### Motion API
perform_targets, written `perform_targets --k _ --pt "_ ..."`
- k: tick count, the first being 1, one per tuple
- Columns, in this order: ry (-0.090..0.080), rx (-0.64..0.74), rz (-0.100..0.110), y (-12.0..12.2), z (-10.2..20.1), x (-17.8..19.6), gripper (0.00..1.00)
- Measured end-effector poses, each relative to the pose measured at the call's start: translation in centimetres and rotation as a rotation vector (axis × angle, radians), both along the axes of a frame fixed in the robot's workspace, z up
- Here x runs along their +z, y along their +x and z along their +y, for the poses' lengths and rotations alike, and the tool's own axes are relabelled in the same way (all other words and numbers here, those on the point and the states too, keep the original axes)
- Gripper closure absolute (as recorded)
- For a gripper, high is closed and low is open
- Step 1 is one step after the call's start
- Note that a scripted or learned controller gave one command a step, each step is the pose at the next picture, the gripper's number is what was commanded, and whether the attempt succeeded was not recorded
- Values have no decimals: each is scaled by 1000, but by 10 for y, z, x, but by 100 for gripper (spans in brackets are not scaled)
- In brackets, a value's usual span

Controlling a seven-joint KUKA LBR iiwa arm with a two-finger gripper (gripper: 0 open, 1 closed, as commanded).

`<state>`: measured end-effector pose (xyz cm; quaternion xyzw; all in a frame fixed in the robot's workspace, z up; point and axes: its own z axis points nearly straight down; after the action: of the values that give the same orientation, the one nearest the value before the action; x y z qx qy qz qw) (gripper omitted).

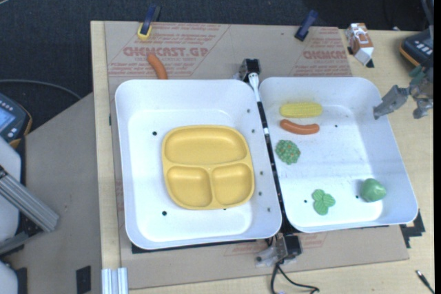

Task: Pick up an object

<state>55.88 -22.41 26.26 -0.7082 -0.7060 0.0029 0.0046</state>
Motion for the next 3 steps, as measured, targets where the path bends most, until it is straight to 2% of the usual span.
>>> perform_targets --k 1,2,3 --pt "-3 3 -11 2 0 6 0" --pt "1 4 -4 2 11 -49 0" --pt "0 4 -6 10 10 -96 0"
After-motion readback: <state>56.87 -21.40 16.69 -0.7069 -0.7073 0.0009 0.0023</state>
